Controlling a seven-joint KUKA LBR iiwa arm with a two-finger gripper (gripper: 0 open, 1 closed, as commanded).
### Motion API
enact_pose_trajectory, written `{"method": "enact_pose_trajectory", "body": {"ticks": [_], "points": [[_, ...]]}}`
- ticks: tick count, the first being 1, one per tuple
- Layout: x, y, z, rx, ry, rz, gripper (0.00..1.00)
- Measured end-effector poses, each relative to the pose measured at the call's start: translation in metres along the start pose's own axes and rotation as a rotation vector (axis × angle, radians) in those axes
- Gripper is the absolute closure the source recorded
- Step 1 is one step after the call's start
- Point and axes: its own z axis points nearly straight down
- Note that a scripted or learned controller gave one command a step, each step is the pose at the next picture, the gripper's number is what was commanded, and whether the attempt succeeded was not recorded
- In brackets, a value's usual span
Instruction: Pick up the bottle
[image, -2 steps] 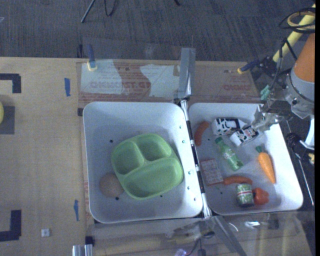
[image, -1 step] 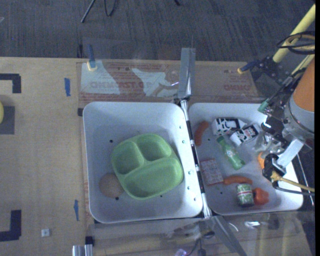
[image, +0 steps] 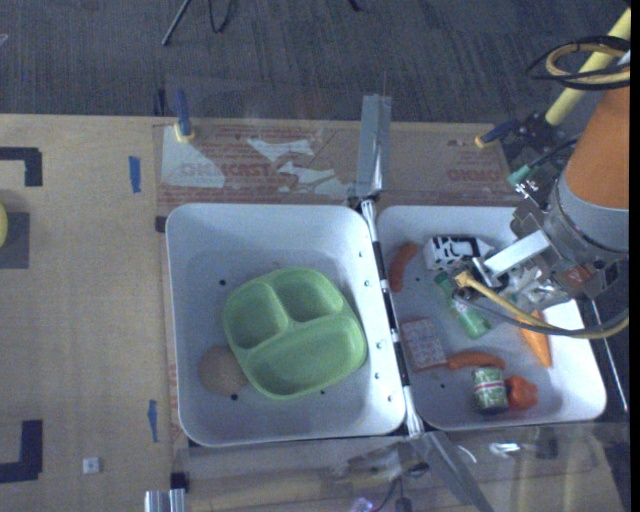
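Two bins sit side by side on the table (image: 80, 330). In the left bin (image: 200, 260) a divided plate (image: 295, 330) lies in the middle, with a round lump (image: 218, 370) touching its front-left edge. In the right bin (image: 575, 398) the bottle (image: 466, 318) lies near the centre, a flat square piece (image: 425, 343) just front-left of it, and a can (image: 489, 389) nearer the front wall.

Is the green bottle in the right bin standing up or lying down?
Lying down: the green bottle shows its long side, flat on the floor of the right bin.
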Motion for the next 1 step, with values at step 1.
{"method": "enact_pose_trajectory", "body": {"ticks": [1], "points": [[0.0293,-0.0509,-0.0185,0.000,-0.001,0.088,1.00]]}}
